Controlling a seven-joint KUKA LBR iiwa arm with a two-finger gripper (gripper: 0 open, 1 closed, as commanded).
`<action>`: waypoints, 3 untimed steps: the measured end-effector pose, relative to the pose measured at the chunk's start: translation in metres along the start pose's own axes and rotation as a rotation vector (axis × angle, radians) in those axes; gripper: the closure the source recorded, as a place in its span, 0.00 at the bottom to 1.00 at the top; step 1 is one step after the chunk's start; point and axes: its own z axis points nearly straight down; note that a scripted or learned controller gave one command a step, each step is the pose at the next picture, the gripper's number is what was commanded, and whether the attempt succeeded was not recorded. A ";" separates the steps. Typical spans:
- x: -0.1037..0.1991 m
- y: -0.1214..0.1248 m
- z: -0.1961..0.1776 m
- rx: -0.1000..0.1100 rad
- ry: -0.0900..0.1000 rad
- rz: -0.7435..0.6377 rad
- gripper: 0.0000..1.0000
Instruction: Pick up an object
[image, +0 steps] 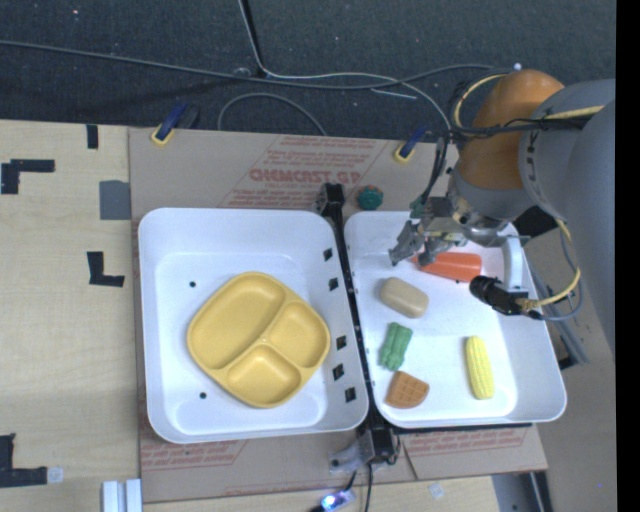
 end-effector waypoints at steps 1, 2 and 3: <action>-0.005 -0.003 -0.061 -0.003 -0.001 0.001 1.00; -0.004 -0.002 -0.112 -0.002 -0.001 0.000 1.00; 0.057 -0.001 -0.098 0.002 -0.001 -0.004 1.00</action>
